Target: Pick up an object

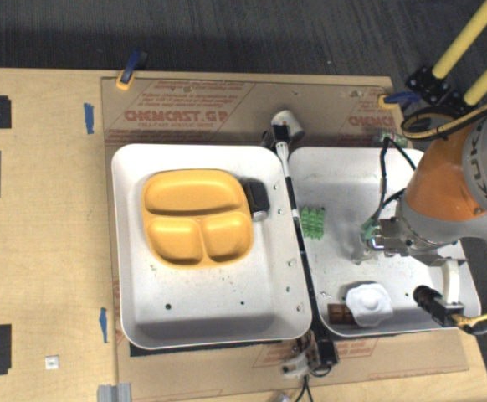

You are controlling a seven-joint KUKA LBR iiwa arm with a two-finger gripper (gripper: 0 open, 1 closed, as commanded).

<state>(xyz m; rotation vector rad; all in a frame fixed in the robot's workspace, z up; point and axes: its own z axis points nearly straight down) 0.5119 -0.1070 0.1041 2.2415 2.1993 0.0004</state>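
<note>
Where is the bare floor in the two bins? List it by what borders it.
Left bin: bare along the near wall, below the yellow tray; the far half is crowded by the tray and the black object. Right bin: bare at the far wall and between the green block and white object; the gripper crowds the right side.

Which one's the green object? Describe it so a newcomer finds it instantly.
Start at the right bin. The green object lies by its left wall, beside the divider between bins. It is small, ridged and bright green, unlike the white object near the bin's front edge.
</note>
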